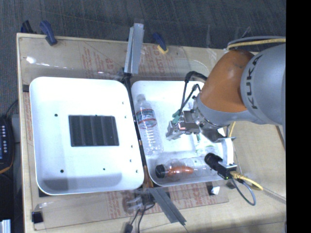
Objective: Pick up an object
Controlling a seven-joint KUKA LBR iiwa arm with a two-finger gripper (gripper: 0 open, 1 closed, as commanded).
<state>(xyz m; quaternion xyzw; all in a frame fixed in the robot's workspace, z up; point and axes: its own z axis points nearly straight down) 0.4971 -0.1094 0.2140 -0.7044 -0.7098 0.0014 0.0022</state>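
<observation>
In the right bin [160, 91], a clear water bottle [147, 125] with a white label lies along the left wall. Along the bin's front wall lies a second clear bottle [181, 170] with a black cap and orange-brown contents. My gripper [176, 129] hangs over the middle of the right bin, just right of the water bottle and above the capped bottle. The arm's wrist covers the bin's right part.
The left bin [48, 96] holds a dark ribbed rectangular panel [93, 130] in its middle. A grey metal bar [133, 47] stands at the back between the bins. Blue clamps [48, 33] grip the bench's back edge. Cables trail at the front right.
</observation>
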